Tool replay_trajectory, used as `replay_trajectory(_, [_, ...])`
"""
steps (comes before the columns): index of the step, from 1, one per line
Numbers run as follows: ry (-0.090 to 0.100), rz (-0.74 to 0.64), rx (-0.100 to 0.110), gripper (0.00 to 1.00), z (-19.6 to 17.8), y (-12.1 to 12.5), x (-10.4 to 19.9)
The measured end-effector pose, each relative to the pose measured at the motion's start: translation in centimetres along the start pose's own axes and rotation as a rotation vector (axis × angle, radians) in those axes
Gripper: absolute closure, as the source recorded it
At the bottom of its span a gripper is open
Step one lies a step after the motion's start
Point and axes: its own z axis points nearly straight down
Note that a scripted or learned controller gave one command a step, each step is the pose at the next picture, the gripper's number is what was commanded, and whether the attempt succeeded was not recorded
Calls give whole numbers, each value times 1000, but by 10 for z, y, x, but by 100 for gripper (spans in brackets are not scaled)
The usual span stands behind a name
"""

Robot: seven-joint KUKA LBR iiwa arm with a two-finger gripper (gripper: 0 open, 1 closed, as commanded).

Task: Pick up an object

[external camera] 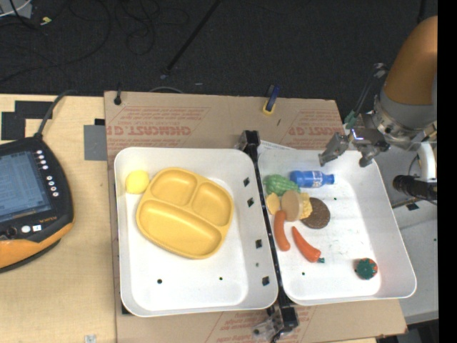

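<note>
Above the right white plastic bin's (pixel 400 263) far corner, the grey two-finger claw (pixel 350 148) hung spread wide, holding nothing, near a small blue plastic bottle (pixel 311 179).

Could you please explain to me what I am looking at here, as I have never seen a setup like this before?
This is one photo from a camera fixed above a workbench, looking down at a slant. The grey and orange shape at the right is a robot arm, and its two-fingered gripper hangs open over the far edge of the right bin, holding nothing.

Two shallow white bins sit side by side. The left bin holds a yellow divided plate and a small yellow ball. The right bin holds toy food in a cluster: a blue bottle, something green, a brown disc, two orange-red pieces, and, apart near the corner, a small red and green item.

The tablet-like device on the left is probably the arm's control panel.
</note>
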Motion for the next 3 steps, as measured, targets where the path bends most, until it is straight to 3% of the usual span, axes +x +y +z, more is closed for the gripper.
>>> replay_trajectory(1, [1,0,0,100,-10,0,0])
replay_trajectory(2, [3,-3,6,100,22,-25,69])
replay_trajectory(3, [3,-2,1,100,-54,-97,112])
